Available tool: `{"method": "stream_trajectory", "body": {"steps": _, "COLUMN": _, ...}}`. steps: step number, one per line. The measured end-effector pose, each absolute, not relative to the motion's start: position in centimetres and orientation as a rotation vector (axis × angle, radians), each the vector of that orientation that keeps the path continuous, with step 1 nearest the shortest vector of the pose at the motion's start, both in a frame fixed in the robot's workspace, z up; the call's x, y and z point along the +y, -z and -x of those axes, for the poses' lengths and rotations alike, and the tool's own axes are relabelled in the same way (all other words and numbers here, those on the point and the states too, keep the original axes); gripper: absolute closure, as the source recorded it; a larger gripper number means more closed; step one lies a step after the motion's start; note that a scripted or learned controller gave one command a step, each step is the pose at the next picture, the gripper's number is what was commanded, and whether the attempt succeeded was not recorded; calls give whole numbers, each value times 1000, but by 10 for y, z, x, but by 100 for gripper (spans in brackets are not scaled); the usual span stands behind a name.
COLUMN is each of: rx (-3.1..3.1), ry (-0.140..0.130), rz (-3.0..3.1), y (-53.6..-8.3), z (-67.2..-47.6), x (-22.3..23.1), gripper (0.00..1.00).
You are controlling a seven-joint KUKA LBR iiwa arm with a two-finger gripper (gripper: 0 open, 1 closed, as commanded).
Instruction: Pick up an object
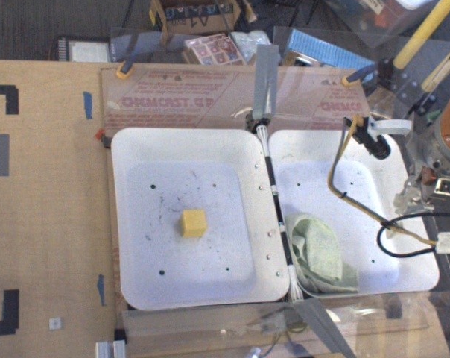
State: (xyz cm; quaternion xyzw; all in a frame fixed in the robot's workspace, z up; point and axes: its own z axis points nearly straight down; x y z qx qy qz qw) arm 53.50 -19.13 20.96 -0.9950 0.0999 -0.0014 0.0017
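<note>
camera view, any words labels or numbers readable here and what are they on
"OHMCAST.GB", or close to it: faint red print on the cardboard sheet behind the left bin; the letters are blurred, so the reading is unsure.
A second red print on the cardboard behind the right bin: too faint to read.
Patterned red and white box behind the cardboard: print too small to read.
Yellow block and green cloth: no text.
</note>
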Motion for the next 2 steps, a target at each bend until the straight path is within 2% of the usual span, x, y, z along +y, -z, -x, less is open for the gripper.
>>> {"method": "stream_trajectory", "body": {"steps": 1, "rx": 314, "ry": 4, "rz": 3122, "y": -250, "z": -510, "x": -198, "gripper": 100}}
{"method": "stream_trajectory", "body": {"steps": 2, "rx": 314, "ry": -2, "rz": 3124, "y": -165, "z": -493, "x": -222, "gripper": 100}}
